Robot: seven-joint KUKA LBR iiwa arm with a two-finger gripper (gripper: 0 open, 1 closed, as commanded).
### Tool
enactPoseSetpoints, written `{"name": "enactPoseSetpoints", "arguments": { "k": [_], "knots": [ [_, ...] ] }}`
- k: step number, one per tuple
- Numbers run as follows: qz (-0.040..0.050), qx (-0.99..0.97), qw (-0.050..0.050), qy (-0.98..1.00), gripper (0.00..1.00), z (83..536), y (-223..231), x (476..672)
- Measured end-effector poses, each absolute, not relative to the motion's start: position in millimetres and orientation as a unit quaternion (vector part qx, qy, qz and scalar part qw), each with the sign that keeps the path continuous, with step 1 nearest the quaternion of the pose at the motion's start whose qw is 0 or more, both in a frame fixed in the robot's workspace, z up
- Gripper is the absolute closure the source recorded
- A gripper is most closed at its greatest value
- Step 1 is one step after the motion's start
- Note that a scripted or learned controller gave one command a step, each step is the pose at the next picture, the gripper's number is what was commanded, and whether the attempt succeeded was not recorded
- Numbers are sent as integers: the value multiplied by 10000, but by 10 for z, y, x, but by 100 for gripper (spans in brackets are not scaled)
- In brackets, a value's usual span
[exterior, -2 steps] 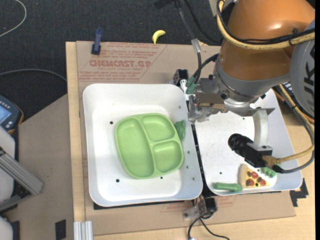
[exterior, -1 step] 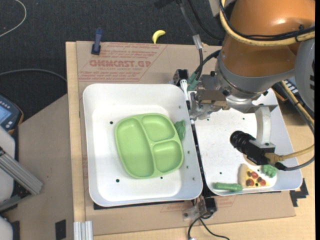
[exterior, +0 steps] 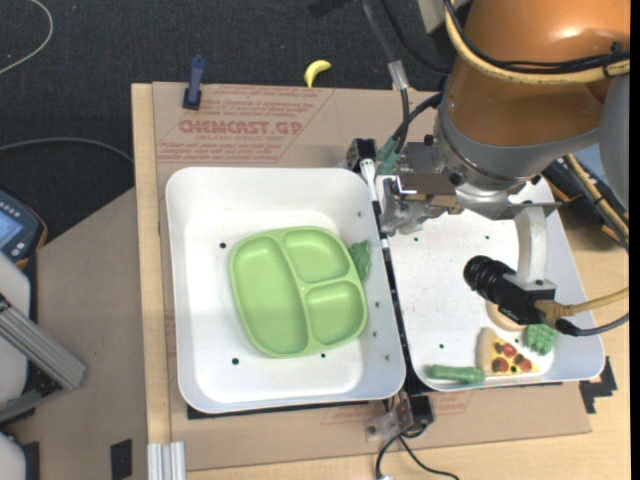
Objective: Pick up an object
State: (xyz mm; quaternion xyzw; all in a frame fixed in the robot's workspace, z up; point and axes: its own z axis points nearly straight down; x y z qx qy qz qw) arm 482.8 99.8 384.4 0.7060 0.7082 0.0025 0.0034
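Gripper (exterior: pixel 398 208) is sitting over the far end of the divider where the left bin (exterior: pixel 190 268) and right bin (exterior: pixel 440 298) are meeting. The wrist housing is blocking it, so I can't tell whether it is open or closed, and nothing is showing as held. Pickable stuff, all placed from the gripper: the closest is a small dark green piece (exterior: pixel 360 258), just nearward and slightly left of it. That piece is lying at the right rim of the green plate (exterior: pixel 298 290), touching or just beside it, can't tell which. The plate is lying flat in the left bin, nearward-left of the gripper. It is light green, rounded, and divided into three compartments, one long on the left and two smaller on the right. The rest is sitting well apart from the gripper, at the near-right corner of the right bin. There a pale yellow wedge with red spots (exterior: pixel 505 356) is looking like a toy pizza slice. A knobbly green piece (exterior: pixel 541 339) is touching the wedge's far-right corner. A long green piece (exterior: pixel 455 374) is lying along the near rim, just left of the wedge. Off the bins, far-left of the gripper, a yellow banana-shaped item (exterior: pixel 317 70) is lying on the dark floor, and a blue clip (exterior: pixel 192 83) is sitting on the edge of the cardboard sheet (exterior: pixel 250 128).
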Motion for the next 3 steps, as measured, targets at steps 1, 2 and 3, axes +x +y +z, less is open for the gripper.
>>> {"name": "enactPoseSetpoints", "arguments": {
  "k": [1,2,3],
  "knots": [
    [30,7059,42,7083,100,3946,1001,4834],
    [37,7057,52,7085,100,4048,1005,4840],
    [-27,7103,-13,7039,100,3650,298,4787]
  ]
}}
